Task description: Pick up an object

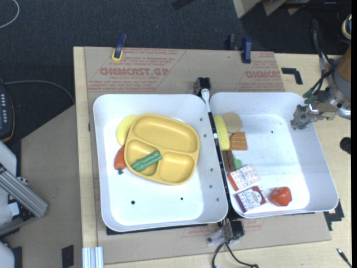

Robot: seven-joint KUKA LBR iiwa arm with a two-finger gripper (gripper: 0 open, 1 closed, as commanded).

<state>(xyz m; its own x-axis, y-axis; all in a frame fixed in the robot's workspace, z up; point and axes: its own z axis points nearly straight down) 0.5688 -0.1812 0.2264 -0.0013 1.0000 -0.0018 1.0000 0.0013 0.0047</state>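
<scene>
Gripper (302, 118) at far right rim of right bin (279, 106); finger state cannot tell, nothing seen in grasp. Red tomato (280, 196) lies near right corner, well apart. Pick not yet done: approach, grasp, lift remain.

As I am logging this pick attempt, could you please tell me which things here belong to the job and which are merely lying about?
Job:
- gripper, at the right bin's far right edge
- red tomato
- two food packets
- corn cob
- green pepper on yellow tray

Lying about:
- blue clamps
- cardboard sheet
</scene>
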